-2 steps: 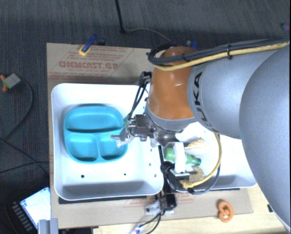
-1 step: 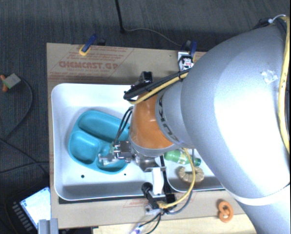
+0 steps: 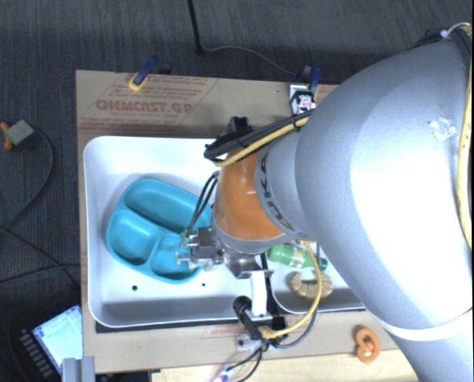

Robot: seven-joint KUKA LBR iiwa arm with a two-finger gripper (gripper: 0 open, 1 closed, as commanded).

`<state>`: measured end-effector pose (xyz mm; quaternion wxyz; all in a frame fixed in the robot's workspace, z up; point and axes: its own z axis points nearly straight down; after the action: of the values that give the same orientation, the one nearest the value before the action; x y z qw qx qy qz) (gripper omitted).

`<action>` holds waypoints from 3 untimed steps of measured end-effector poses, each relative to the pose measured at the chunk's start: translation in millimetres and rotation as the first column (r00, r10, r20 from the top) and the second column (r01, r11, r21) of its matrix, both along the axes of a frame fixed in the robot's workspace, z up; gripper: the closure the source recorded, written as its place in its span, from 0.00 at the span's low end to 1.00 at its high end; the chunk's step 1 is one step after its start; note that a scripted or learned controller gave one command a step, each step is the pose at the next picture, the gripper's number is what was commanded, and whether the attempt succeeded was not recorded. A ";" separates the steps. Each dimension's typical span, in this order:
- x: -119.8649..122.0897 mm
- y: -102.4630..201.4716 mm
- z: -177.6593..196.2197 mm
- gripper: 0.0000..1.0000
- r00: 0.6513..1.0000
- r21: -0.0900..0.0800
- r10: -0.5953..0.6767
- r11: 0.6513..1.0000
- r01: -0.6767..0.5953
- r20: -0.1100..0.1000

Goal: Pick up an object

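While the arm (image 3: 380, 189) hangs low over the white bin (image 3: 98, 213), I read this as the reach-in step, nothing lifted. The gripper (image 3: 196, 249) sits hidden under the wrist, so I cannot tell its state. The likeliest target, a turquoise divided dish (image 3: 145, 225), lies at nine o'clock of the wrist, its edge just beside it. A green item (image 3: 285, 254) and a tan ring (image 3: 303, 285) sit at four o'clock. Next I need a confirmed grip, then lift. The worktop (image 3: 141, 106) board reads "CHEMCAST GP".
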<state>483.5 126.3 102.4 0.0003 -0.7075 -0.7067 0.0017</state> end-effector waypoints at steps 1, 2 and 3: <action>0.3 51.1 115.0 1.00 1.000 0.002 0.002 1.000 -0.002 0.003; 53.9 106.5 156.7 1.00 1.000 0.001 0.003 1.000 -0.003 0.003; 148.6 105.7 184.3 1.00 1.000 0.000 0.001 1.000 -0.001 0.004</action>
<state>632.1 232.0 286.7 -0.0010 -0.7070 -0.7072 0.0005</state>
